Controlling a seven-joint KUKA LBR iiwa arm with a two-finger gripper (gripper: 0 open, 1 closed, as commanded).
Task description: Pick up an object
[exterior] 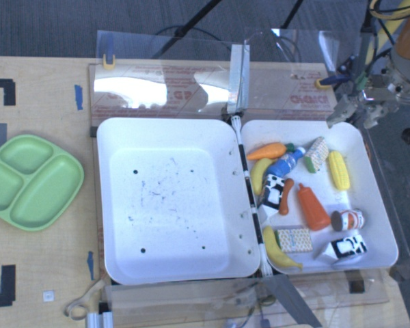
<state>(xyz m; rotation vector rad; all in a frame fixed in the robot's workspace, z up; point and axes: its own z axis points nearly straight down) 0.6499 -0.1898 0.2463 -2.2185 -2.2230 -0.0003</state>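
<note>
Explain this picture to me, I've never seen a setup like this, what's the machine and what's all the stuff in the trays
This is one camera fixed above a workbench, looking down at a slant. The machine is a robot arm reaching in from the right; its claw hangs over the top corner of the right bin, and I see nothing held in it. Its job is to pick up an object. Two shallow white bins sit side by side. The right one holds toy food: a carrot, a corn cob, two bananas, an orange bottle, a blue bottle and some small packets. A green divided plate lies on the bench at the left.
</note>
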